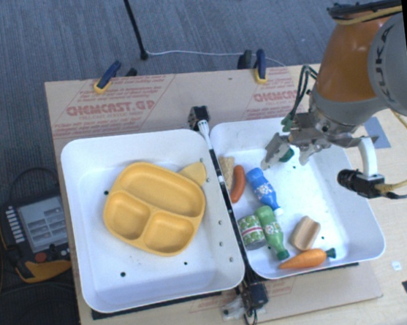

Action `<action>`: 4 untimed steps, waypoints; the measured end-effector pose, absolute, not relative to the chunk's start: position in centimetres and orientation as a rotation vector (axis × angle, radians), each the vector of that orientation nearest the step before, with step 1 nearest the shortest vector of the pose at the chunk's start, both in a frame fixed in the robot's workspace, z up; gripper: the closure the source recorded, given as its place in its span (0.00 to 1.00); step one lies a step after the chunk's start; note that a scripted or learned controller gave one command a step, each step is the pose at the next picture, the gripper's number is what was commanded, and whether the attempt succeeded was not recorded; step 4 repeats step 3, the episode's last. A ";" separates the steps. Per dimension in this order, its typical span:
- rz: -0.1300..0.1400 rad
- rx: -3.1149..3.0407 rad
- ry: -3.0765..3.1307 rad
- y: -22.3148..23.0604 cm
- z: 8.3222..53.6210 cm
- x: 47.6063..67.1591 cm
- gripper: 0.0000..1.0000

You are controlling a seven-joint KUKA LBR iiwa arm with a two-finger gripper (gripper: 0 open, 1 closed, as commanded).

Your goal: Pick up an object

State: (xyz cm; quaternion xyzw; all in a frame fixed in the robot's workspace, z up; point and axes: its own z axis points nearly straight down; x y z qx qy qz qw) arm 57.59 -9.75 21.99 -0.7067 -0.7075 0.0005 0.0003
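tool [285, 149] spread, nothing pinched, poised over right white bin [356, 209] | nearest: blue plastic bottle [260, 188] just below-left; toys crowded | risk: descent lands between items; fingers glance off rounded bottle

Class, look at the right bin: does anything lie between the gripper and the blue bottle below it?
Nothing visible does. The gripper hangs over the right bin, and bare white floor separates it from the blue bottle. The orange sausage lies on the bottle's far side, out of the way.
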 end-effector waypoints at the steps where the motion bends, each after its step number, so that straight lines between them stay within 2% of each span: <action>1: -0.001 -2.221 -2.223 -9.4 9.7 58.4 0.00; 2: 0.000 -2.225 -2.224 -9.5 10.8 58.5 1.00; 3: 0.001 -2.222 -2.222 -8.8 21.5 51.9 1.00; 4: 0.001 -2.222 -2.222 -8.8 21.5 51.9 1.00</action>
